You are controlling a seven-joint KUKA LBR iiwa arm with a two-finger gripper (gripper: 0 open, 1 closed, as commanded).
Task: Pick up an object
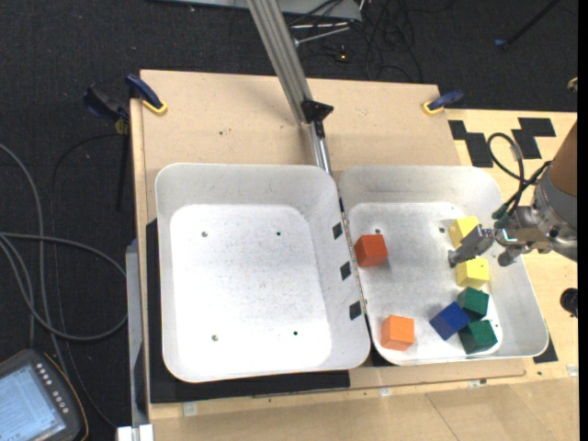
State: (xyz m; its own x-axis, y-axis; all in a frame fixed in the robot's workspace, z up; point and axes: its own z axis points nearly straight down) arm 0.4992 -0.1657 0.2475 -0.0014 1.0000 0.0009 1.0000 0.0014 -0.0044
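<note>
Camera view: seven blocks (474, 273), two bins (175, 274).

A wooden bench board (276, 127) is laid over a dark carpeted floor (64, 44). On the board, toward its front, a left white bin (184, 200) is set, and a right white bin (404, 186) is placed against it. A slanted metal pole (280, 44) is fixed at the board's rear middle. Blue-and-yellow clamps are seen at the board's rear left corner (145, 95) and rear right corner (443, 102). Grey cables (37, 274) are strewn left of the board, and a handheld screen (32, 402) is propped beyond its front left corner.
</note>
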